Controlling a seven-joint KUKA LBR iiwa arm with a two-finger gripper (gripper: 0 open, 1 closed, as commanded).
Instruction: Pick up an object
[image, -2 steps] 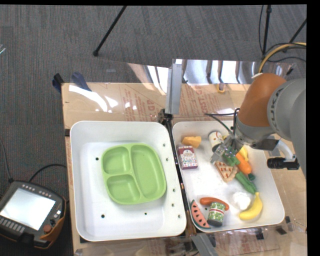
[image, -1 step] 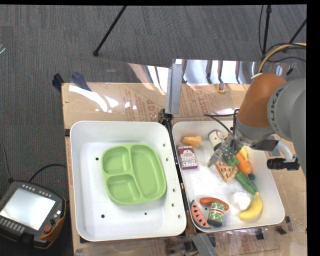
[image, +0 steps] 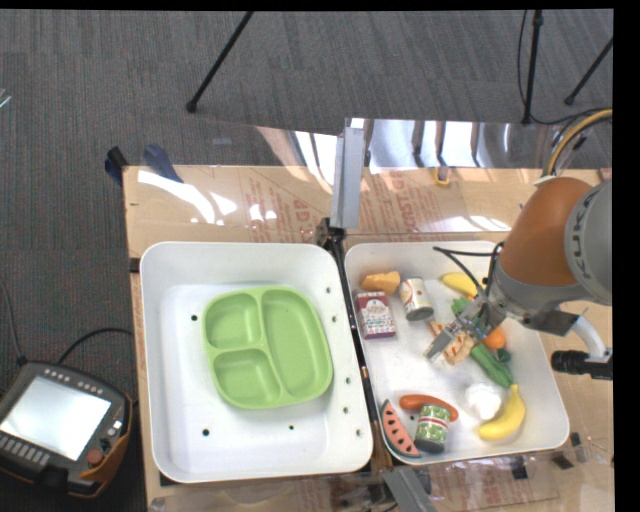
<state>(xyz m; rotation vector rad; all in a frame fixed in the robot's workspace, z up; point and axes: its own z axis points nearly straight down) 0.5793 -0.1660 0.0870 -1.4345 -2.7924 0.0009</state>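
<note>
Standing apart, the fingers (image: 438, 347) of the gripper (image: 455, 340), straddling a small tan piece (image: 460, 349) right of centre in the frame, not clamping anything. Calling, probably, for lowering straight, centring on that piece, and steering clear of the green vegetable (image: 492, 362) just beside. Counting outward through the right bin (image: 535, 330): an upper banana (image: 460, 283) and a lower banana (image: 505, 415), one can (image: 418, 298), one box (image: 374, 313), one watermelon slice (image: 393, 430). Lying in the left bin (image: 170, 400), one green tray (image: 267, 346).

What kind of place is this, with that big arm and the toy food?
Probably a robotics lab or test bench. A grey-and-orange robot arm reaches over two white bins, one holding a green divided plate, the other toy food like a banana. A handheld control screen lies on the carpet.
</note>
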